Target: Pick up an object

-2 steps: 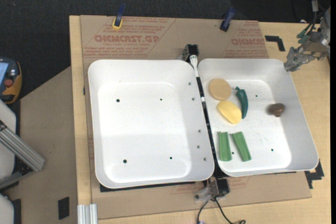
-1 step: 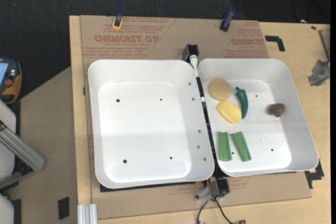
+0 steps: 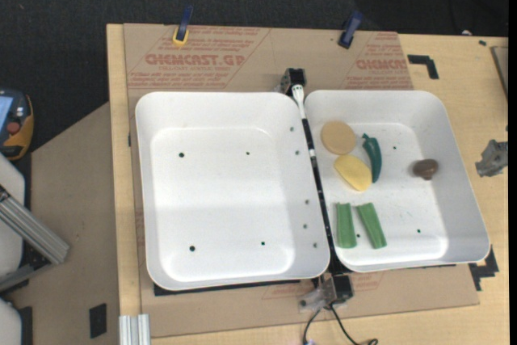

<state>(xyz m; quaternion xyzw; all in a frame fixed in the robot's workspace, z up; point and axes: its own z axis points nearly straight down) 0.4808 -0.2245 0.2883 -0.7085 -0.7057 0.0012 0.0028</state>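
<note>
Right bench edge: tool [image 3: 490, 158] | grip state unreadable | touching nothing | apart from right bin [image 3: 452, 125]

A dull grey, angular metal piece of the robot's gripper [image 3: 490, 158] is poking in at the right edge, and it is all of the machine that is presenting itself for description. Its surface is looking matte and uniformly grey, a little lighter along the upper side and darker underneath. Its outline is reading as jagged, with a few short points and notches rather than smooth curves. It is appearing small and blurred, so any screws, cables or markings on it are staying too fine to make out.
</note>
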